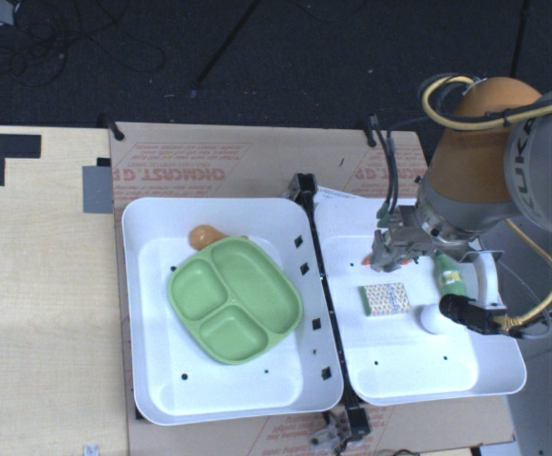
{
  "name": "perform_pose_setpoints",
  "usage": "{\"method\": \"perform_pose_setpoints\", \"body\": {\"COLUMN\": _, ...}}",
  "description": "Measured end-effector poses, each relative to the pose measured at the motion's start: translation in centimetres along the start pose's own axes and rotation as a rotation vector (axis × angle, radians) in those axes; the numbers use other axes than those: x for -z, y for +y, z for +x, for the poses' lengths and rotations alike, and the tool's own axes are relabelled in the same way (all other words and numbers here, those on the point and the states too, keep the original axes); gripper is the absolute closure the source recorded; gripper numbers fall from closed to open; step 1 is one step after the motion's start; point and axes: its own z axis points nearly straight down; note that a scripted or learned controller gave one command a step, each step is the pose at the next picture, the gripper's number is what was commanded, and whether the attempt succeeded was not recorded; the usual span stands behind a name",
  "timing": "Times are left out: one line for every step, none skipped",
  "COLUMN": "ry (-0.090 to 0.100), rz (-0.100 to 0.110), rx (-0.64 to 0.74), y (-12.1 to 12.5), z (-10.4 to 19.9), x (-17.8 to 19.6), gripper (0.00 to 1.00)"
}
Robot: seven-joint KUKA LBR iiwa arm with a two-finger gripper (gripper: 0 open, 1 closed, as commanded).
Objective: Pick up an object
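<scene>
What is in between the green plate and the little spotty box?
The raised bin walls where both bins meet, then bare white floor; the camera view shows the green plate left, the spotty box right.

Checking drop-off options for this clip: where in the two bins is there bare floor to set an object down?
Right bin: bare floor along the near edge, below the patterned card and white ball. Its far half is crowded by the gripper and green bottle. Left bin: the green divided plate and orange object leave a strip along the near edge.
</scene>
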Motion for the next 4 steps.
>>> {"method": "perform_pose_setpoints", "body": {"ry": 0.001, "rz": 0.0, "rx": 0.0, "y": -1.2, "z": 4.8, "x": 0.8, "gripper": 1.0}}
{"method": "perform_pose_setpoints", "body": {"ry": -0.001, "rz": 0.001, "rx": 0.0, "y": -1.6, "z": 9.6, "x": -0.4, "gripper": 1.0}}
{"method": "perform_pose_setpoints", "body": {"ry": -0.001, "rz": 0.001, "rx": 0.0, "y": -2.4, "z": 14.0, "x": -1.1, "gripper": 1.0}}
{"method": "perform_pose_setpoints", "body": {"ry": -0.002, "rz": 0.0, "rx": -0.003, "y": -2.4, "z": 13.8, "x": -1.1, "gripper": 0.0}}
